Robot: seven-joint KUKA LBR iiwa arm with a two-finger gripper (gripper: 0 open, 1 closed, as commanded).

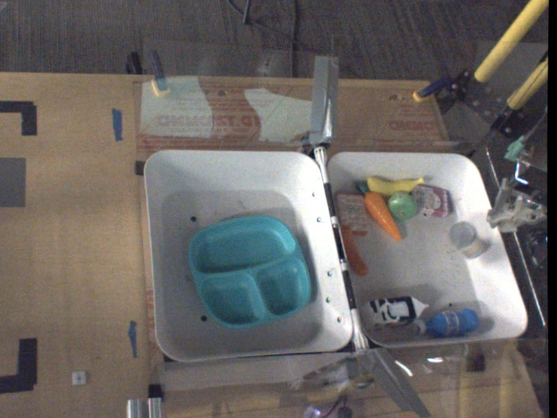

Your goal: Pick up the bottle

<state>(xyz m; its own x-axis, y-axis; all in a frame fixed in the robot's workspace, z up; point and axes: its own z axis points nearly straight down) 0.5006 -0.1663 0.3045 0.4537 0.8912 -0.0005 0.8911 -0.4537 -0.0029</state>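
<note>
The small blue plastic bottle lies untouched in the right white bin, and I cannot tell how the tool is set.

Two bins side by side on the counter: left bin with a divided tray lying near its middle. In the right bin, toward the far side: banana, ball just in front of it, carrot slanting to the ball's left, pouch to its right, cup nearer the right wall. Along the near wall: bottle lying on its side, carton just left of it.
</note>
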